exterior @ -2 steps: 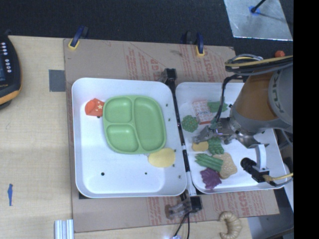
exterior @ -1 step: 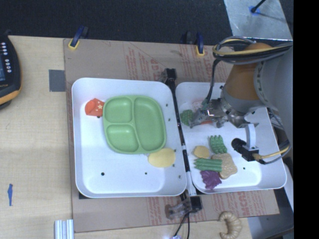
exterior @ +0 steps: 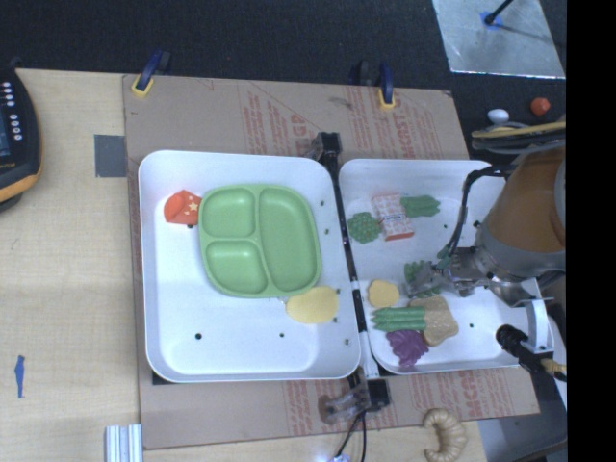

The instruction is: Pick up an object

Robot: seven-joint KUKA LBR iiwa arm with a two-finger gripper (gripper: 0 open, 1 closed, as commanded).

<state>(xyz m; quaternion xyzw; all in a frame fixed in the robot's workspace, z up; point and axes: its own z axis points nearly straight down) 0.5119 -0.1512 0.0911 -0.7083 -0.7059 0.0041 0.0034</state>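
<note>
The right bin point(exterior: 452, 176) holds several toy foods: a green leafy piece point(exterior: 364, 226), a red-and-white card point(exterior: 392, 216), a green piece point(exterior: 421, 205), a yellow piece point(exterior: 383, 293), a green pod point(exterior: 399, 318), a purple piece point(exterior: 407, 346) and a tan slice point(exterior: 440, 320). The gripper point(exterior: 443, 275) is low in this bin, reaching in from the right. It sits right against a dark green leafy piece point(exterior: 419, 275), just above the tan slice. Nothing is seen lifted.
The left bin point(exterior: 173, 335) carries a green divided plate point(exterior: 260, 239), a red piece point(exterior: 182, 207) at its upper left and a yellow piece point(exterior: 313, 305) at its lower right. A tan curled object point(exterior: 445, 433) lies on the cardboard in front. Clamps point(exterior: 386, 89) grip the far edge.
</note>
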